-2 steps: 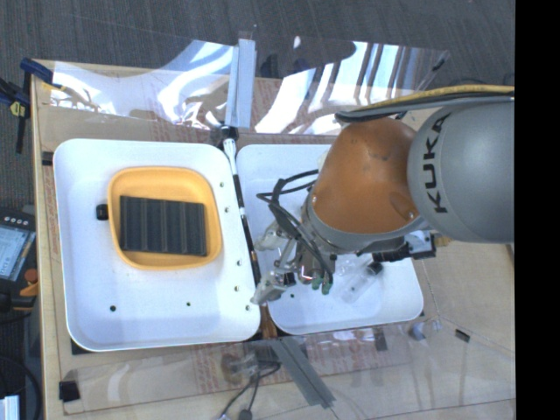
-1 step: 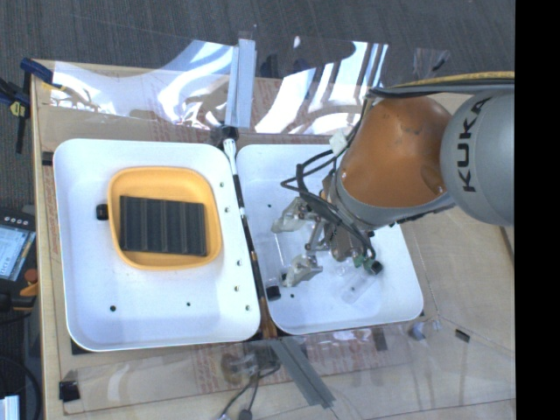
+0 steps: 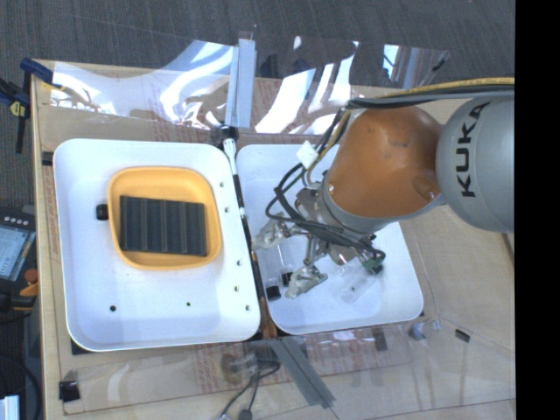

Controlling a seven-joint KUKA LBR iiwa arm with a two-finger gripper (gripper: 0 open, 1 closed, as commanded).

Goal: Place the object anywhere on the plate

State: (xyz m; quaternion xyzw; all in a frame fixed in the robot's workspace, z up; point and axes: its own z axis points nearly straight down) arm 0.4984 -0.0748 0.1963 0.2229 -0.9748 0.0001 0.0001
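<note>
Task object not clearly identifiable; possibly the small pale item (image 3: 357, 289) on the floor of the right white bin (image 3: 398, 309), near side; uncertain. Gripper (image 3: 302, 274) low over that bin's left part; whether it is open or holding anything cannot be told. Yellow rounded plate (image 3: 162, 184) bearing a dark ribbed slab (image 3: 164, 226) sits in the left white bin (image 3: 87, 313). Advice: confirm a grasp, lift above the divider, travel left, release over the plate's centre.

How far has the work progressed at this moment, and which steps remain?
Done: nothing yet. The yellow rounded plate in the left white bin carries only a dark ribbed rectangular insert. In hand: the gripper is down inside the right white bin, but I cannot make out any object between its fingers. Left: grasping the object, carrying it across, placing it on the plate.
</note>
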